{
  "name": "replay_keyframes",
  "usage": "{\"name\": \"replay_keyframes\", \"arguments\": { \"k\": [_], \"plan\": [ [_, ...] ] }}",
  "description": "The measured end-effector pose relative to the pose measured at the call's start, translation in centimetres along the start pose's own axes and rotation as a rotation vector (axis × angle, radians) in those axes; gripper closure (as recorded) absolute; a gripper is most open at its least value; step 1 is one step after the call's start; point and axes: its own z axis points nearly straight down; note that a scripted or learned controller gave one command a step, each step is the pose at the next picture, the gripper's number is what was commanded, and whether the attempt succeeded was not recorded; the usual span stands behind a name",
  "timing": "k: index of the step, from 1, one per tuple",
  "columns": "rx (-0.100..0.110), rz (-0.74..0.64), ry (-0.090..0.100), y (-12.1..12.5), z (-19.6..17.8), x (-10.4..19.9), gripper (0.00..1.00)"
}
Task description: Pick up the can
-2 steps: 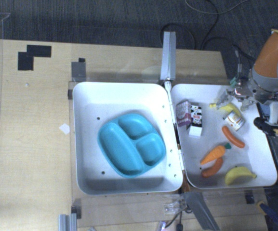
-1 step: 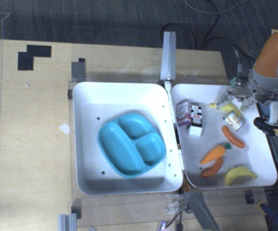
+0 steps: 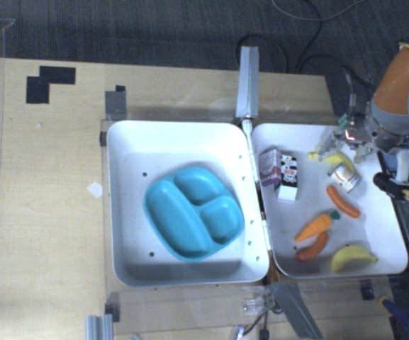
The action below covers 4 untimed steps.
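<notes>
Gripper seen at 1 o'clock of right white bin, fingers spread apart, nothing held; small white cylindrical can lying just below, approx. 6 o'clock.

The divided plate is lying in the left bin. In the right bin, the can is lying near the far right corner, the small cartons are standing at the left wall, and the carrot and banana are lying toward the near side.

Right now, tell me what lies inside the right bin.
The right bin holds a small box, a dark packet, the can, a sausage, a carrot, and two bananas. The claw covers part of the upper banana.
</notes>
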Motion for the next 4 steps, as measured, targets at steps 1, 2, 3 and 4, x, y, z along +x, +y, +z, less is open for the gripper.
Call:
{"name": "replay_keyframes", "arguments": {
  "k": [1, 2, 3, 4],
  "plan": [
    [-0.001, 0.222, 0.000, 1.63, -6.61, 0.78, 0.00],
    [-0.001, 0.222, 0.000, 1.63, -6.60, 0.77, 0.00],
    [-0.001, 0.222, 0.000, 1.63, -6.60, 0.77, 0.00],
    [-0.001, 0.222, 0.000, 1.63, -6.60, 0.77, 0.00]
  ]
}}
